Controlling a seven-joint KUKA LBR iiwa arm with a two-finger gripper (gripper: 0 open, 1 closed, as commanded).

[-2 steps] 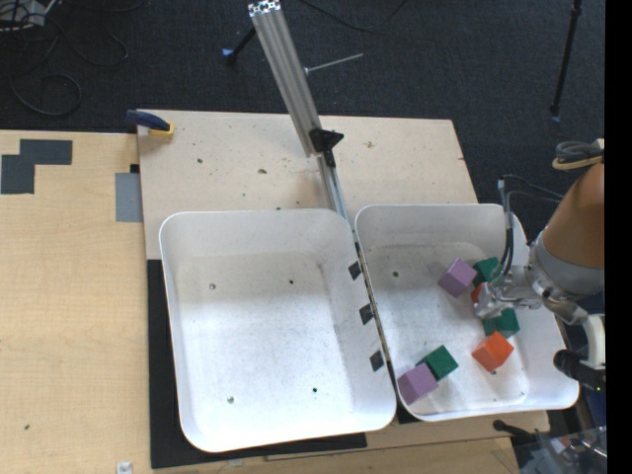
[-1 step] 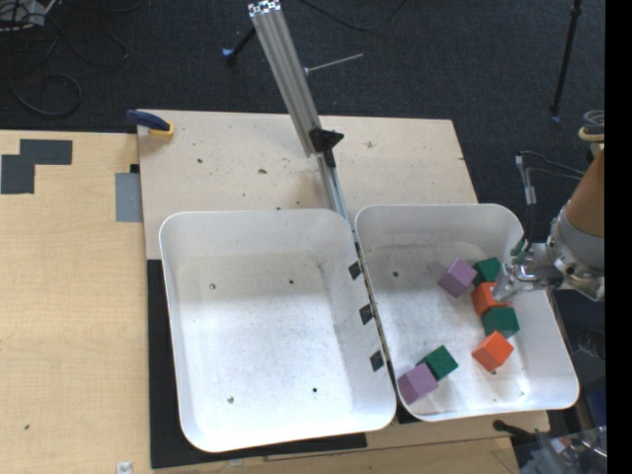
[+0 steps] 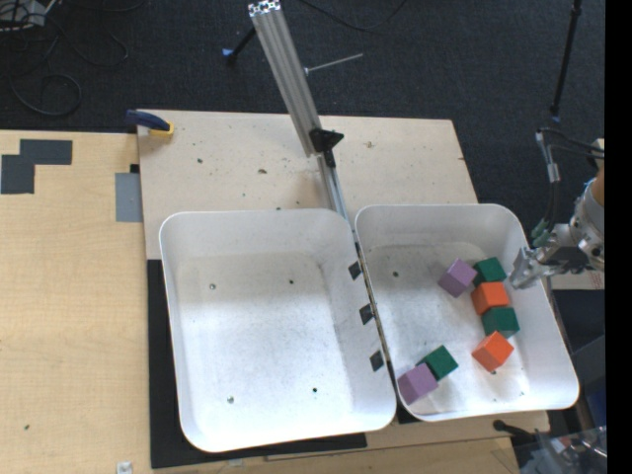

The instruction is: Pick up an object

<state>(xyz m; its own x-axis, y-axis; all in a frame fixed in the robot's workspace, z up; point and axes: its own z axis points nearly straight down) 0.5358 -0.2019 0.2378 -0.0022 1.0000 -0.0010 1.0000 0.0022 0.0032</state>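
- Counting the blocks in the right bin point(image 3: 434, 220), I get seven: two purple, three green, two orange.
- One purple block point(image 3: 457, 277), a green block point(image 3: 489, 270), an orange block point(image 3: 490, 296) and a second green block point(image 3: 501, 321) cluster against that bin's right wall; a second orange block point(image 3: 493, 351) lies just below them.
- A third green block point(image 3: 440, 362) and a second purple block point(image 3: 418, 382) touch near the bin's lower left corner.
- The left bin point(image 3: 197, 227) sits just beside the right bin.
- No writing is readable anywhere.
- The gripper point(image 3: 528, 265) hangs at the right bin's right rim, near the cluster; I cannot tell how its pincer stands, and no block is between the fingers.
- An aluminium rail point(image 3: 288, 72) slants up behind the right bin; a blue clamp point(image 3: 148, 121) lies well off to its upper left.
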